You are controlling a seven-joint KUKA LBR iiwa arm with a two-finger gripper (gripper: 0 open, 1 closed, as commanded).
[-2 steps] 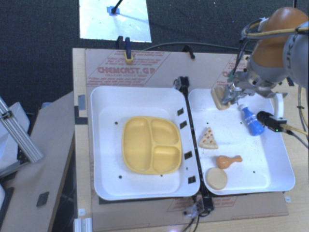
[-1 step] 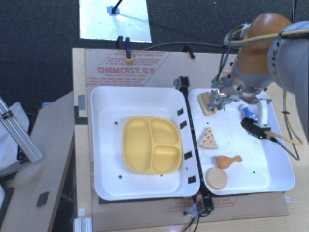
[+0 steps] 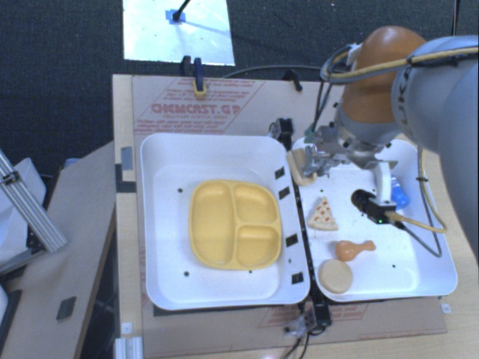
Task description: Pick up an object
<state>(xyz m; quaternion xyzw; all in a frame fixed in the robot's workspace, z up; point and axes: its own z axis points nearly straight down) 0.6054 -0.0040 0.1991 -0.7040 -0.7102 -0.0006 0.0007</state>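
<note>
I see the gripper [image 3: 320, 158] low over the right bin's [image 3: 430, 275] far-left corner, beside a tan bread-like piece [image 3: 299, 167]; I cannot tell how its jaws stand. The pizza slice [image 3: 322, 215] lies just nearer than the gripper, a drumstick [image 3: 352, 249] and round cookie [image 3: 335, 277] nearer still. The arm hides the bin's far side.
</note>
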